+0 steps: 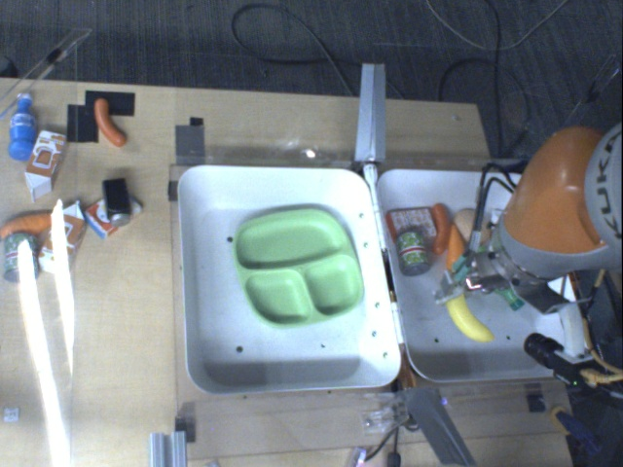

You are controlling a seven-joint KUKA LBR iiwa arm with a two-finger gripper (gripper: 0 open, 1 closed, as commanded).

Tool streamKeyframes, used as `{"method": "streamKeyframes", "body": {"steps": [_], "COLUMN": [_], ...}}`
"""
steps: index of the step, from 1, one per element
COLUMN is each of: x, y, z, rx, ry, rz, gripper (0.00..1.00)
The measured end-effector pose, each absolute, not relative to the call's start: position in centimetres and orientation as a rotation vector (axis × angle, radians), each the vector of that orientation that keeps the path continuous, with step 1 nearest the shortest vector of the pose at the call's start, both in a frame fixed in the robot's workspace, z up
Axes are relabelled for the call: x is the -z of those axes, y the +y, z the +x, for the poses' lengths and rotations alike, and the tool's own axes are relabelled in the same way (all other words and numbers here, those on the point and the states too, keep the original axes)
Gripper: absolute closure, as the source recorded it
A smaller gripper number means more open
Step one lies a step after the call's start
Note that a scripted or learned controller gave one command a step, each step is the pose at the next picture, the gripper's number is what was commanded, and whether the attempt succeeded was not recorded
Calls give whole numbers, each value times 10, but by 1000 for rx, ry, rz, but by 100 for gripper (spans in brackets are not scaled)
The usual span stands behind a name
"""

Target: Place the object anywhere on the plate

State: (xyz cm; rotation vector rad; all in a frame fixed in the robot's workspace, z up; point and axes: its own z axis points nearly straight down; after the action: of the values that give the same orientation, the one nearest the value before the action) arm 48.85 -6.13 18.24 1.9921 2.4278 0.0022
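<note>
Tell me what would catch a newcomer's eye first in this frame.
The green plate with three compartments stands out in the middle of the left bin. Next comes the arm's orange band at the right, over the right bin, with the gripper hanging just above a yellow banana. A carrot and a small packet lie beside it.

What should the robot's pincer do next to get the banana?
Probably dip a little lower onto the banana. The pincer hangs right above the banana's upper end in the right bin, while the green plate waits in the left bin. I can't see anything held yet.
</note>
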Motion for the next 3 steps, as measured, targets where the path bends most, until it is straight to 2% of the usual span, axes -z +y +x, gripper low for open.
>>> {"method": "streamKeyframes", "body": {"steps": [1, 2, 3], "x": [-185, -212, -182], "y": [35, 82, 87], "z": [503, 572, 575], "rx": [-1, 0, 2], "ry": [2594, 2561, 2569], "rz": [1770, 1818, 1808], "gripper": [100, 100, 100]}}
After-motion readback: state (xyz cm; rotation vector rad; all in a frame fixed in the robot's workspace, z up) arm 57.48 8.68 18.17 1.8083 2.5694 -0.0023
